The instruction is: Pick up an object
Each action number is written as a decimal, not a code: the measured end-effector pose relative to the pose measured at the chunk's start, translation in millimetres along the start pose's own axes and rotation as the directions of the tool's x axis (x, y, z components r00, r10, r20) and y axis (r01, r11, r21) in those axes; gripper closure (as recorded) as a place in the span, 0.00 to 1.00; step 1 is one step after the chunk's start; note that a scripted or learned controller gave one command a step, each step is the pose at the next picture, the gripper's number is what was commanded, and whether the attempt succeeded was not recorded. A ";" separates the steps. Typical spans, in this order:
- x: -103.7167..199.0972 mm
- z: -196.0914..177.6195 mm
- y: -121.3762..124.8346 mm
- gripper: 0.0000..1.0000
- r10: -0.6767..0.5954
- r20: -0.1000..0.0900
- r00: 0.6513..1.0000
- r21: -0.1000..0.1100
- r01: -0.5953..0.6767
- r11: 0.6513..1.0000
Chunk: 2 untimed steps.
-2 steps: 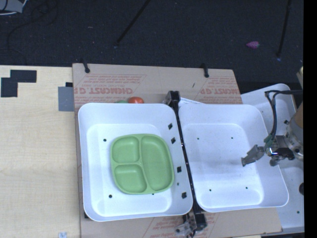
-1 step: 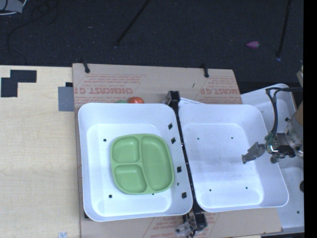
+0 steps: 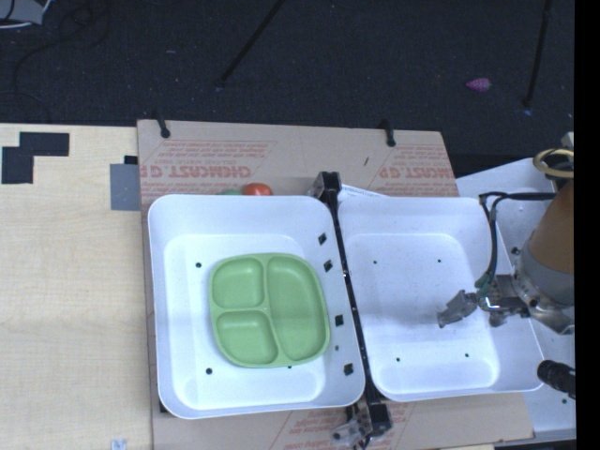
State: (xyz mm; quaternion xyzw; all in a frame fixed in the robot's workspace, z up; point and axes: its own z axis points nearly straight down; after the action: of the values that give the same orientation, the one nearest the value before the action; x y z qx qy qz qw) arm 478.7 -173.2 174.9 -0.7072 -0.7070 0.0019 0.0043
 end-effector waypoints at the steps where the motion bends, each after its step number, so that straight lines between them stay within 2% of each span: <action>1: -2.9 59.1 7.5 0.00 0.000 0.000 1.000 -0.001 0.000 1.000; 2: -2.2 88.4 7.6 0.00 0.001 0.002 1.000 -0.006 -0.001 1.000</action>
State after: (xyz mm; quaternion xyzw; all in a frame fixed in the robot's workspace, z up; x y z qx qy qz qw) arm 485.6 -175.1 86.5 -0.7075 -0.7067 0.0006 0.0015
